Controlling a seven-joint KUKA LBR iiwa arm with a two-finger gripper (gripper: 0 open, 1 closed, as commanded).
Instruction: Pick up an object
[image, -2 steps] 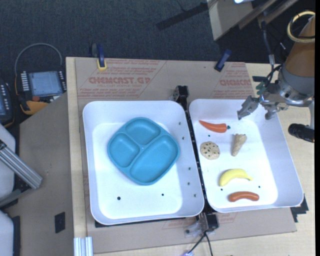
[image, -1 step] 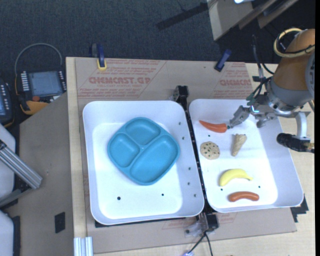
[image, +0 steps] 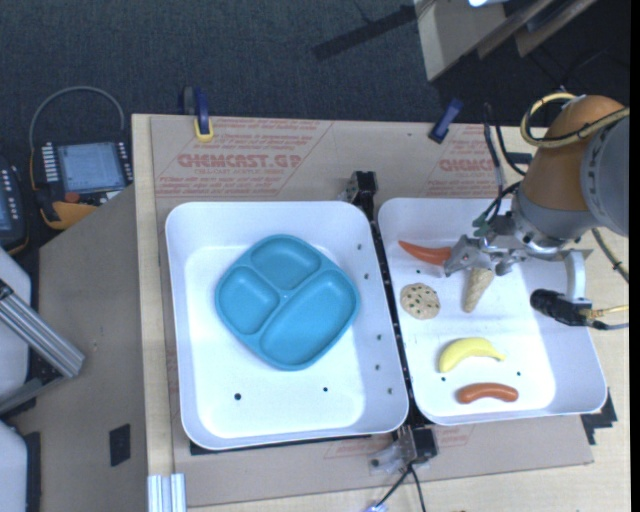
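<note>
Looking down at the bench, you had two white bins side by side: the left bin (image: 200, 400) carried a blue divided plate (image: 288, 300), and the right bin (image: 570, 390) held the small play foods. The grey arm (image: 585, 150) reached in from the right, and its gripper (image: 482, 258) hung low over the upper part of the right bin.

Just under the gripper lay a tan cone-shaped piece (image: 477, 288), probably an ice-cream cone, its upper end up against the fingers. From this angle you could not tell how far the fingers stood apart, or whether they had anything between them.

Next in size came the orange-red pepper or carrot (image: 424, 252), just left of the gripper, then the yellow banana (image: 470, 352) and the red sausage (image: 488, 393) lower in the bin, well clear of the tool, and the round cookie (image: 420, 300) near the left wall.

I would judge the cone light, stiff and smooth-skinned, likely hollow plastic. Its taper could let it squirt out of a squeeze, so you would do best to take it across the wider end, fingers square to its long axis.
</note>
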